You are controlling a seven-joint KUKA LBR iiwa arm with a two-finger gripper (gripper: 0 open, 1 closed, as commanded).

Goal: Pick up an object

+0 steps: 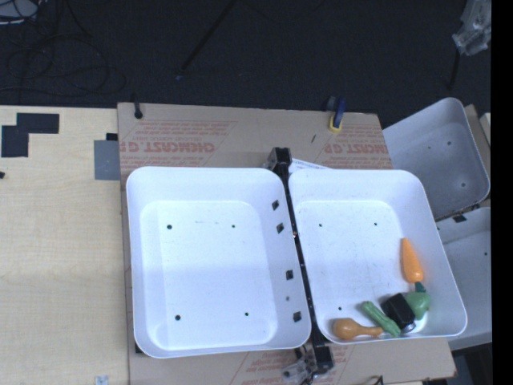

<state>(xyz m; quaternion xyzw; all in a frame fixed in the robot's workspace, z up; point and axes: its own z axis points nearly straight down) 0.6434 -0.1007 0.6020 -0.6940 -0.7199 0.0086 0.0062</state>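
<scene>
The left white plastic bin (pixel 152 207) held nothing. In the right white bin (pixel 353 191), at its five o'clock corner, lay an orange gourd-shaped toy (pixel 355 328), likely light, rigid and slippery; its narrow neck seemed the best grip. A small black block (pixel 398 310) and an orange plastic carrot (pixel 411 261) lay nearby. The gripper (pixel 473 24) sat at one o'clock; its jaws could not be told.

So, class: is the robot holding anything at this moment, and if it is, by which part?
Nothing is seen held. The orange carrot, green toy, black piece and tan gourd all lie in the right bin.

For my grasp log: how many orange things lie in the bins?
2, both in the right bin: a carrot by its right wall, and a gourd at its near edge. Others may hide under the green and black pile.
</scene>
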